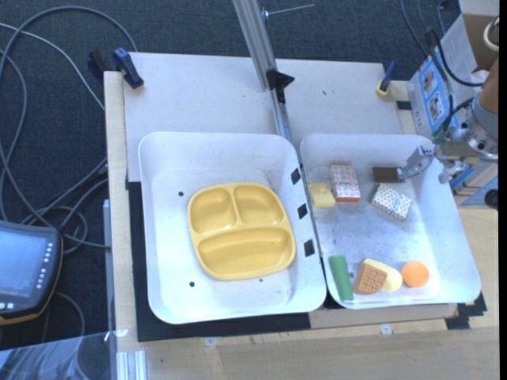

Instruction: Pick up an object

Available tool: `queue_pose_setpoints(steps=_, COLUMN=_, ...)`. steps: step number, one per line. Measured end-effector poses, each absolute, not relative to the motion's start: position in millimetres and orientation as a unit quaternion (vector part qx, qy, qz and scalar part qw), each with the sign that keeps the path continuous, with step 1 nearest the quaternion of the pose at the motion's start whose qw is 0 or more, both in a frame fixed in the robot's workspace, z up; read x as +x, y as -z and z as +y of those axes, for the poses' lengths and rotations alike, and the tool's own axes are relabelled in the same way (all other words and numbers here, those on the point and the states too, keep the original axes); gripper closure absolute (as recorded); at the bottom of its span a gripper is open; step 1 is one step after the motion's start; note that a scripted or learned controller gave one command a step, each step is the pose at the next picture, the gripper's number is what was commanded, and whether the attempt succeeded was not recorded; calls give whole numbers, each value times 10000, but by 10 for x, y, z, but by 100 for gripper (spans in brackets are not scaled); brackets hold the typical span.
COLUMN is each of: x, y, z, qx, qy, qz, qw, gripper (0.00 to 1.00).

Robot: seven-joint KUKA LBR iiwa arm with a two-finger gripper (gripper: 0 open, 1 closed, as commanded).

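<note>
Camera view looks down on a table carrying two shallow white bins side by side. The left bin holds a yellow divided plate lying flat near its middle, and nothing is on the plate. The right bin holds all the loose things, so a pick has to come from there. Along its upper part sit a pale yellow block, a small red-and-white carton, a dark brown block and a patterned white box. Near its front edge lie a green stick, a tan waffle-like piece touching a pale yellow piece, and an orange ball just beside them.

The gripper reaches in from the right and sits over the upper right corner of that bin, just beside the dark brown block and near the patterned box. Nothing is visible between the fingers, so nothing is held; whether they are spread or closed, I cannot tell. From where it hangs, the brown block or the patterned box looks like the likeliest target.
</note>
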State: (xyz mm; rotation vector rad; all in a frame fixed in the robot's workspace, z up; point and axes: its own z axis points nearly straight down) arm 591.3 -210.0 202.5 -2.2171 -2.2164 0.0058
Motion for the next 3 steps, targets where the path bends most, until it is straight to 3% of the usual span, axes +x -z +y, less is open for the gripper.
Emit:
queue_pose_setpoints(steps=2, x=5951, y=-940, z=-2087, qx=-7073, qy=3, qz=-7070, qw=-11, gripper=0)
queue_pose_setpoints(steps=3, x=5969, y=-1081, z=-2086, qx=-7068, qy=22, qz=-7074, qw=-35, gripper=100)
